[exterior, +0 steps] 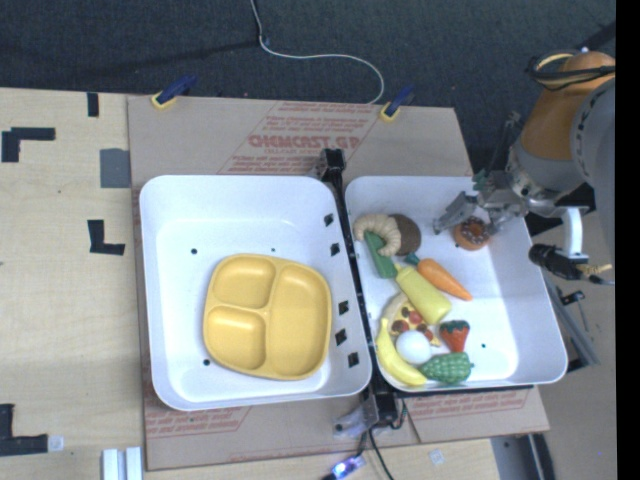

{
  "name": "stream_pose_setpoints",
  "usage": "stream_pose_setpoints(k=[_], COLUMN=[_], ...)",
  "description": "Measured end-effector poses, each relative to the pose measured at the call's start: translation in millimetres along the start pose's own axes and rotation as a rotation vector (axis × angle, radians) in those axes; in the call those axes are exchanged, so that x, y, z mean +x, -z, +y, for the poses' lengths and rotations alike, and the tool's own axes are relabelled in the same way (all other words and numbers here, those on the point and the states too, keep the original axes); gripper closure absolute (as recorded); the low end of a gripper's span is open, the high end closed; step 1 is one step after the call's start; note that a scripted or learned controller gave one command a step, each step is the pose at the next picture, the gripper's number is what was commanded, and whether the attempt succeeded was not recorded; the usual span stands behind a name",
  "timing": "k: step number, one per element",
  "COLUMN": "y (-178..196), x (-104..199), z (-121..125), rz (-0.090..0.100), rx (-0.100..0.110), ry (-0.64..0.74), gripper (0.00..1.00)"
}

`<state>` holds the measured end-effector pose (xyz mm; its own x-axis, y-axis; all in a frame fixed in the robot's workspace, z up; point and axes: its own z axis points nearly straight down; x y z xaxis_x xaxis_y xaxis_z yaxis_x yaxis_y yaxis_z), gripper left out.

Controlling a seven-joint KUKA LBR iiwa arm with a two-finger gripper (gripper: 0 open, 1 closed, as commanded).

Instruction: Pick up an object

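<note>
Left bin (170,208) held yellow tray (267,315) with three parts, low in middle. Right bin (520,358) held toy food along its left side: brown bun (400,232), corn (420,294), carrot (443,278), banana (392,358), egg (413,347), strawberry (456,334), green veggie (446,369). Gripper (470,218) sat upper right, fingers spread apart over small orange-brown object (471,232), not squeezing it

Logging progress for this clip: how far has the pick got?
Done: the gripper has reached the right bin, near its far edge. In hand: a small reddish-brown object sits right at the fingertips, but a firm grasp cannot be confirmed. Left: lifting it clear. The carrot, banana and yellow plate lie untouched.
</note>
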<state>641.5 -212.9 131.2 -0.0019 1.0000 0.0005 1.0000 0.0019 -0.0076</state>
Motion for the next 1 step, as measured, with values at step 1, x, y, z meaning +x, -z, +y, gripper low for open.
stream_pose_setpoints(k=[1], y=[-42.3], x=[-1.3], z=[4.4], rz=[-0.012], rx=[-0.022], ry=[0.003], gripper=[0.00])
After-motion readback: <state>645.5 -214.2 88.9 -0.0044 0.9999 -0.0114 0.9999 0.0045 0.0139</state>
